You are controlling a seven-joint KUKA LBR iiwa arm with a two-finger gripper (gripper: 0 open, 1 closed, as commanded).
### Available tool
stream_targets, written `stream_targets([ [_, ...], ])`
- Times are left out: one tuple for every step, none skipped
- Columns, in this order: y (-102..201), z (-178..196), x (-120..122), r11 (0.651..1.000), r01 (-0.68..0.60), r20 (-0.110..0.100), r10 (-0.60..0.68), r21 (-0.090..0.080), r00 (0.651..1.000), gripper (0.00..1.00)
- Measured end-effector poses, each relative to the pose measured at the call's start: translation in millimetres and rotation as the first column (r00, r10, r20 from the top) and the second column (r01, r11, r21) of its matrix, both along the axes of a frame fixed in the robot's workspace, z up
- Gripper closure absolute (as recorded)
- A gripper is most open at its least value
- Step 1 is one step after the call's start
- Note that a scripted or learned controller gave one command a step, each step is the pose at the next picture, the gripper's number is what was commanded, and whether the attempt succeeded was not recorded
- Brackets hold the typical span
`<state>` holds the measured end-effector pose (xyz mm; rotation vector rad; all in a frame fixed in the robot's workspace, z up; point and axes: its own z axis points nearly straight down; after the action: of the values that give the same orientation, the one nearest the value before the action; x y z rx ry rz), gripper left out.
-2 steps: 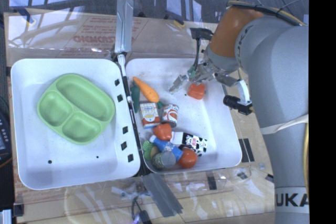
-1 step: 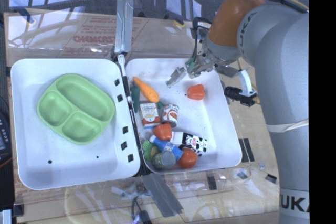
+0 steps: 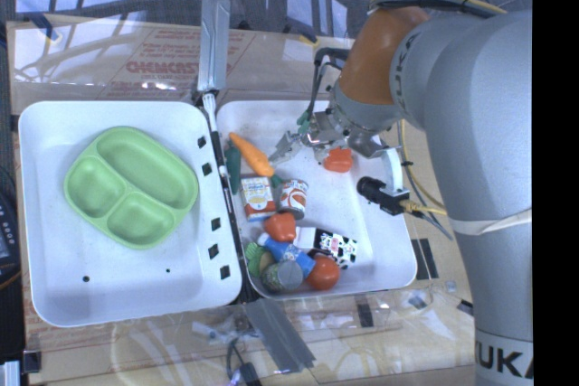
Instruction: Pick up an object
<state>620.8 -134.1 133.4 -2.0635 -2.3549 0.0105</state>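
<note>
The right bin (image 3: 389, 235) holds a heap of small items. Among them are an orange carrot (image 3: 252, 155), a small carton (image 3: 258, 197), a printed can (image 3: 294, 197) and a black-and-white cow-patterned piece (image 3: 336, 245). My gripper (image 3: 303, 140) hangs over the back middle of this bin, just right of the carrot's tip. A small orange-red piece (image 3: 339, 160) lies on the bin floor right beside the gripper, under the wrist. I see nothing lifted off the bin floor.
The left bin (image 3: 54, 285) holds a green divided plate (image 3: 131, 185). More toys crowd the right bin's front left corner: a red piece (image 3: 280, 226), a blue one (image 3: 274, 246), a grey disc (image 3: 289, 276) and a red ball (image 3: 324, 274). A black cable plug (image 3: 380, 193) hangs beside the arm.
</note>
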Motion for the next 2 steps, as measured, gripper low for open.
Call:
stream_targets([
  [32.8, -39.5, -2.3, 0.983, -0.185, 0.014, 0.185, -0.004, 0.983, 0.00],
  [34.4, -32.6, -1.4, 0.982, -0.189, 0.011, 0.189, 0.000, 0.982, 1.00],
])
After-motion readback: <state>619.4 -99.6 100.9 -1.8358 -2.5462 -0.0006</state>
